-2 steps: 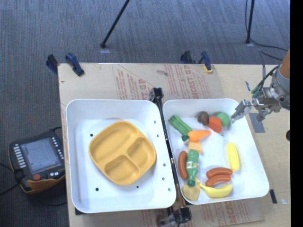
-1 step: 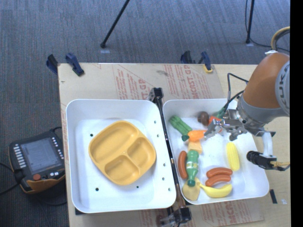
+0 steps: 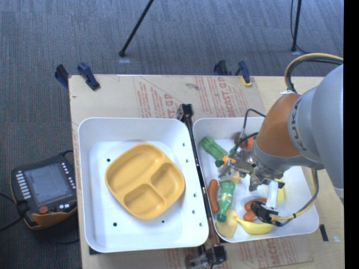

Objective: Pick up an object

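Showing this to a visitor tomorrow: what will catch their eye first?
The yellow divided plate lying alone in the left bin. Then the grey arm with its orange band, over the right bin, which holds a green bottle and a banana among other small things.

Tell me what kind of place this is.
Likely a robotics lab or test cell: a robot arm reaches over two white bins on a clamped board, a teach pendant sits on the carpet, and tripod legs stand behind.
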Motion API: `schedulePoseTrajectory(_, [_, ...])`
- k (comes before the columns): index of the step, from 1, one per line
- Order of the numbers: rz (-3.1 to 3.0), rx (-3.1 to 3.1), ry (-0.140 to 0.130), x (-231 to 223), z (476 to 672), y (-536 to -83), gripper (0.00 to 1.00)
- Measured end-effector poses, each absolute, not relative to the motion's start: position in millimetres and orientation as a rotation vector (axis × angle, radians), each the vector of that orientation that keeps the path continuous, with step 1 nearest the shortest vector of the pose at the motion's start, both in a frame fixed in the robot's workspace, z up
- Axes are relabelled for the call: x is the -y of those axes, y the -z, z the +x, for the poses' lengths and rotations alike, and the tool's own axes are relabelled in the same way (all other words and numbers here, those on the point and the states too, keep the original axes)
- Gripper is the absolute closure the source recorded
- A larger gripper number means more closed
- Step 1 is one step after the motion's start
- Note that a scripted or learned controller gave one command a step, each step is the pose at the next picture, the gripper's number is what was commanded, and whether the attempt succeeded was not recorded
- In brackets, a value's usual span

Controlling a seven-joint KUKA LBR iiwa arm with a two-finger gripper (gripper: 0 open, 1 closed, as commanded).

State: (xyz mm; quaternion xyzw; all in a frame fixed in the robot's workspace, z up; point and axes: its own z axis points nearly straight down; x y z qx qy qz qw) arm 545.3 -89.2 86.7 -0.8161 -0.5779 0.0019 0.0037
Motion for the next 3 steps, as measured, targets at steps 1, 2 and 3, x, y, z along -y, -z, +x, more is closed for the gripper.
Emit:
schedulePoseTrajectory(1, [-2.558,1.805,-0.007,89.4,545.1,-96.1,1.00])
schedulePoseTrajectory(2, [-2.559,1.803,-0.007,89.4,545.1,-96.1,0.00])
schedulePoseTrajectory(3, [-2.556,1.801,-0.010,89.0,544.8,-105.2,1.00])
